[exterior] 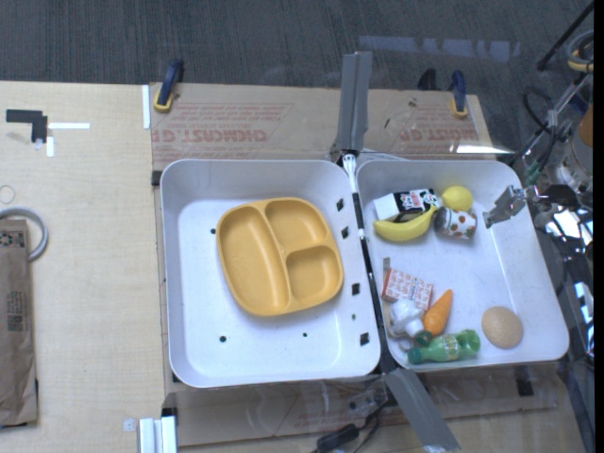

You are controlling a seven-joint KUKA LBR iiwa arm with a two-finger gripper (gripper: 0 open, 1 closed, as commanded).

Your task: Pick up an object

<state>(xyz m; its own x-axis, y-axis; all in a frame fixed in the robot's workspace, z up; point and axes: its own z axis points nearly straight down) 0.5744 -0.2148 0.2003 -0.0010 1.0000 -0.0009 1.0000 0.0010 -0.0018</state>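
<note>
Banana [404, 226] lies left of end effector [503, 208] above the right bin's [528, 281] edge.

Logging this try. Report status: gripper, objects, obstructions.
Gripper at right bin's right edge, holding nothing. Banana, lemon, carrot, egg untouched. Nothing in the way.

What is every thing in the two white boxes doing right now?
yellow plate: flat in the left bin, nothing on it
banana: lying in the right bin, against the milk carton
lemon: beside the banana
green bottle: on its side
carrot: lying tilted
egg: resting alone
gripper: above the right bin, holding nothing
</note>
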